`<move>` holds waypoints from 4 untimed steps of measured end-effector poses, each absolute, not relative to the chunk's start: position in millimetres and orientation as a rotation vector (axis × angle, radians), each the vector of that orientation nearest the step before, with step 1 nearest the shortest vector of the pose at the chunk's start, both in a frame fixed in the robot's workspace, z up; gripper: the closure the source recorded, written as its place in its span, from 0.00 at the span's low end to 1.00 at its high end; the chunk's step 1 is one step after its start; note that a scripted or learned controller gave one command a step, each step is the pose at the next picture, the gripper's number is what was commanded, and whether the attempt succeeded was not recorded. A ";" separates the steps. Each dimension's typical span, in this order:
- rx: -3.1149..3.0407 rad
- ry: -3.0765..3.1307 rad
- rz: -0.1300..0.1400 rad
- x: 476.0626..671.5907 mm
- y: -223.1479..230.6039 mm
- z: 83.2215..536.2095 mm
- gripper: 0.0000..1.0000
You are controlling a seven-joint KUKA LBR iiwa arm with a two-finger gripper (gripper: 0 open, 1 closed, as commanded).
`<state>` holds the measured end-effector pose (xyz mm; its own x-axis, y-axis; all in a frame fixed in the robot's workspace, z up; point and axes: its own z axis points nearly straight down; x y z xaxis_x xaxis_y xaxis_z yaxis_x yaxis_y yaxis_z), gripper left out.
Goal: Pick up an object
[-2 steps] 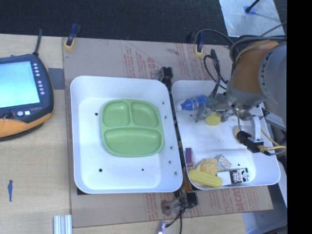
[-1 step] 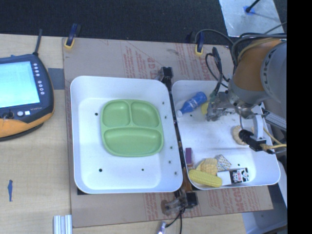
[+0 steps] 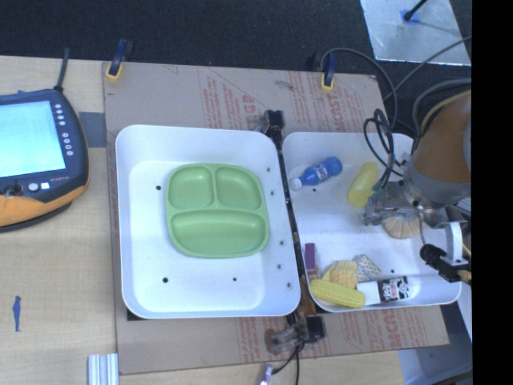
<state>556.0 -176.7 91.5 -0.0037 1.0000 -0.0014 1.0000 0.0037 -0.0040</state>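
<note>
Camera view puts my tool (image 3: 383,212) low over the right bin (image 3: 337,231), in its right half, with my arm coming in from the right edge. It is a dark, blurred cluster from here, and I cannot tell whether it is open or closed; nothing shows held in it.

2 things lie close enough to count. A tan round piece (image 3: 403,228) sits just beside the tool, down and to its right, partly tucked under my wrist. A yellow piece (image 3: 362,183) lies just up and to the left, its long axis tilted from upper right to lower left, its lower end near the tool. I judge the tan piece the nearer target, though my wrist hides part of it; the yellow one is the clearer of the 2, and a grasp there should close across its short width.

The blue bottle (image 3: 318,172) lies farther left, pointing toward the bin's left wall, well apart from the tool. The corn (image 3: 337,293) lies along the near wall, also well apart. The left bin (image 3: 144,239) carries a green plate (image 3: 216,211), out of play for this reach.
</note>
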 end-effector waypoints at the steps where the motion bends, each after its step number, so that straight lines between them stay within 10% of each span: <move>1: -2.216 -2.225 0.005 556.3 -176.1 91.6 0.00; 2: -2.214 -2.224 0.005 642.4 -194.1 92.1 0.00; 4: -2.212 -2.217 0.020 653.0 -165.7 91.2 0.00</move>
<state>653.0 -165.7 91.2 -0.0025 1.0000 -0.0024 0.9999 0.0024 -0.0159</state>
